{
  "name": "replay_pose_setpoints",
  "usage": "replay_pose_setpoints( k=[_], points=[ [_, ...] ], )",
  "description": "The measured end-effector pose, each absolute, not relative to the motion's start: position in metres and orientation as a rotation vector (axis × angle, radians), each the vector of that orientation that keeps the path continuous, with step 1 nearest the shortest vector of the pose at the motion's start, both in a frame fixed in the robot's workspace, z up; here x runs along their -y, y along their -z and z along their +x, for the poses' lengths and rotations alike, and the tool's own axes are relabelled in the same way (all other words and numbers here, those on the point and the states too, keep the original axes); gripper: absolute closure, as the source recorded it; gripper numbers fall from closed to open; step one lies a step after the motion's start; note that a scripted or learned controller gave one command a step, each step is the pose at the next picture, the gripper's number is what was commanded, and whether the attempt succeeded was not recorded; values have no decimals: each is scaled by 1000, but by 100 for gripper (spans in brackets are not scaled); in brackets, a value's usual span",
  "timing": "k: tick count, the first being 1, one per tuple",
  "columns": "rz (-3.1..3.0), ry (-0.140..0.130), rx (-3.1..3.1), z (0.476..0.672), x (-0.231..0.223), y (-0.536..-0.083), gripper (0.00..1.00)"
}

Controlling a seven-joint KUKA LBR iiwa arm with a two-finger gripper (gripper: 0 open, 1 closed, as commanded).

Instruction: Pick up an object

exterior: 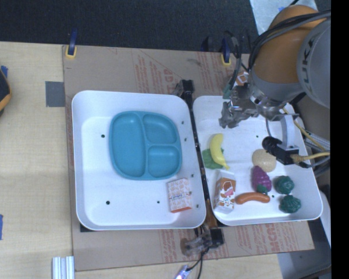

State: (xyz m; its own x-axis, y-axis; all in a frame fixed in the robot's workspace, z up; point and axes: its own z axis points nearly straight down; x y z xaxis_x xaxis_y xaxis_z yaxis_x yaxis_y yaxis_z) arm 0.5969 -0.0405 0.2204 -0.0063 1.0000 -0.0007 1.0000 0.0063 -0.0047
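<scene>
Claw: gripper (231, 118) is hanging over the back of the right bin (205, 110), carrying nothing; whether it is open cannot be told.
Nearest: banana (217, 149) is lying just in front of it, resting on a green piece (207, 158).
Others: carton (224, 193), sausage (252, 199), purple piece (260, 179), pale ball (264, 160) and two dark green lumps (287, 194) are sitting further forward.
Left bin: blue plate (145, 144) and a small box (179, 195) are lying there.
Advice: probably going for the banana; descending straight, closing across its narrow width, keeping off the bin wall.
</scene>
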Motion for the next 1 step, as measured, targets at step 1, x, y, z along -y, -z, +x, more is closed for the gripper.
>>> replay_pose_setpoints(
  k=[1],
  points=[
    [-2214,-6,2226,597,41,-221,0]
  ],
)
